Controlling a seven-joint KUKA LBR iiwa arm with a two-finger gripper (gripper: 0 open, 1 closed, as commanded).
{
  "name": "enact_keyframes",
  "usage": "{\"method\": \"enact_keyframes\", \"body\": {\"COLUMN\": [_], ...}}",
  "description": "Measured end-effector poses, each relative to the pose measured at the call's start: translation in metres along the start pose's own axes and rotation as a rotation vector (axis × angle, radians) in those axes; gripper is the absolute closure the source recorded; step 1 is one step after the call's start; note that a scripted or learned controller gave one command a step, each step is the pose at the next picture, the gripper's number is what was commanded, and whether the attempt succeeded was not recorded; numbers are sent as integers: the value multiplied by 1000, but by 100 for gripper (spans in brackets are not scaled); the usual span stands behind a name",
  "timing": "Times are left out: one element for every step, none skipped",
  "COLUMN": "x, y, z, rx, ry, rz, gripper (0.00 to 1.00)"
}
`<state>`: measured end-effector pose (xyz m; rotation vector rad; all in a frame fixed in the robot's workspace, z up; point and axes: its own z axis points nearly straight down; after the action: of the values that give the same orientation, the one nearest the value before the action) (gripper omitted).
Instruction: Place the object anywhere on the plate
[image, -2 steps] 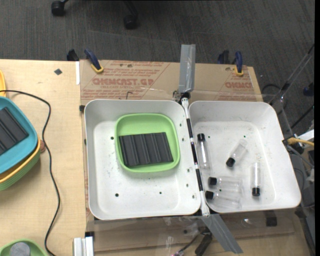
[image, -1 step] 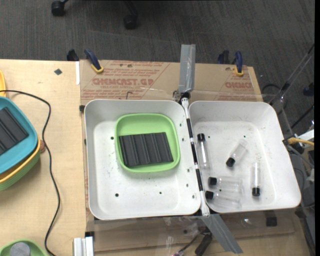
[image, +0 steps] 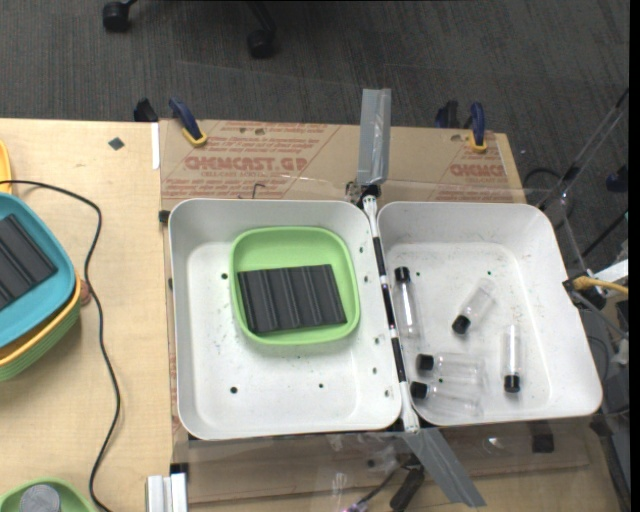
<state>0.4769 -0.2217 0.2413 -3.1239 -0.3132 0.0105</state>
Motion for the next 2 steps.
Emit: {"method": "enact_keyframes", "body": {"x": [0,0], "y": [0,0], "z": [8,9], "rx": [1,0], "ry": [0,1], "rz": [1,0], "gripper": [0,0]}}
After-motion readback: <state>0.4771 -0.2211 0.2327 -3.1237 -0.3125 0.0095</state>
